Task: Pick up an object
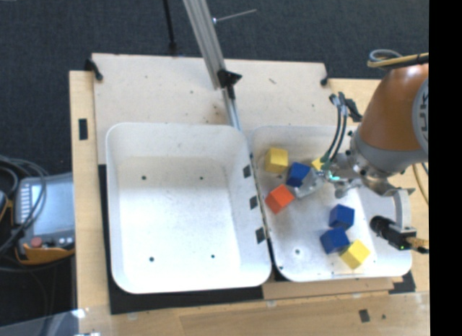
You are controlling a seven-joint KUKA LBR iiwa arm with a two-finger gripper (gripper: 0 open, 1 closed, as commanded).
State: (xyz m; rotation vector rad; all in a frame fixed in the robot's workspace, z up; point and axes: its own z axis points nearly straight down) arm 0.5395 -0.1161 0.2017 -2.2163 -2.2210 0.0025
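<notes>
Nearest me, at the front of the right bin (310, 273), a yellow block (354, 253) sits touching a blue block (334, 240), with another blue block (341, 216) just behind. Further in lie an orange block (280, 198), a third blue block (298, 174) and a yellow one (275, 159). The left bin (119, 183) lies beside it on the worktop (83, 183).

The pincer (312, 183) is down among the middle blocks, just right of the blue one by the orange — whether it is wide or narrow I cannot tell, and I see nothing held. To do this well, I'd say it should settle squarely over one block, clear of its neighbours, before closing — the orange one is close enough to get nudged.

No writing is readable anywhere.
</notes>
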